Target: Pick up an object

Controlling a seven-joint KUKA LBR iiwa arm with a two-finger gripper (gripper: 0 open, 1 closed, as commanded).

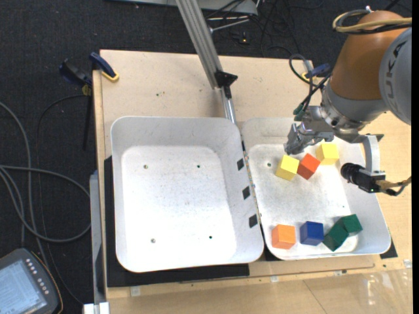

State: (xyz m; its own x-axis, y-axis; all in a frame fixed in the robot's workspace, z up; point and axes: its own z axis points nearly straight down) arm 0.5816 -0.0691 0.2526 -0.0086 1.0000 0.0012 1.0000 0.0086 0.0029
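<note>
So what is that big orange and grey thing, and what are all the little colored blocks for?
That is a robot arm. It reaches in from the right side of the picture. The camera sits up high and looks down at a slant on a wooden bench.

On the bench are two shallow white bins side by side, the left bin and the right bin. The blocks are in the right bin: two yellow blocks and an orange-red block near the top, then an orange block, a blue block and two green blocks along the bottom.

The end effector, the part that grabs, is right above the yellow and orange-red blocks. Its job is to pick one up. I can't tell if it is gripping anything yet.
</note>
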